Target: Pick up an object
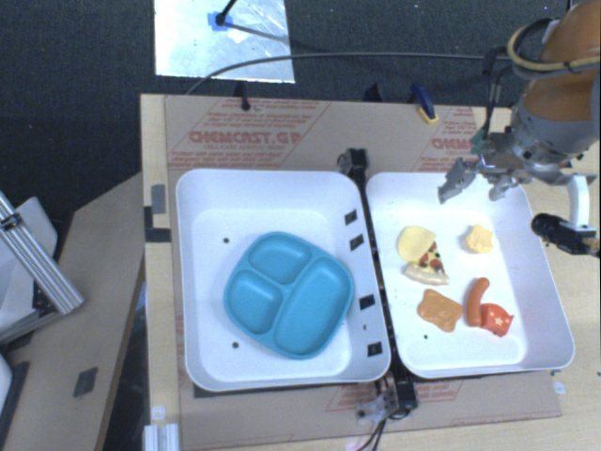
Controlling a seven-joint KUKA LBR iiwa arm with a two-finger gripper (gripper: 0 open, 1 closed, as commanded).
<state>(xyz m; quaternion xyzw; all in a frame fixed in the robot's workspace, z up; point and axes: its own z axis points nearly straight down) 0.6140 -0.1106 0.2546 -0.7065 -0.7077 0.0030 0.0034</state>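
Observation:
My gripper (pixel 479 186) hangs open over the far edge of the right bin (pixel 535 280), its two grey fingers (pixel 454 182) spread with nothing between them. Below it in that bin lie a pale yellow chunk (pixel 480 240), a yellow round piece (pixel 414 242), a pizza slice toy (pixel 428 265), an orange toast-like piece (pixel 439 309), a red-orange sausage (pixel 477 292) and a red pepper-like piece (pixel 496 318). The yellow chunk lies closest to the gripper, a short way nearer the front.
The left bin (pixel 211 252) holds a blue divided plate (pixel 288 293). A black clip strip (pixel 362 242) joins the two bins. Cardboard (pixel 263 130) lies under the bins, and a silver sheet (pixel 221 26) sits beyond it.

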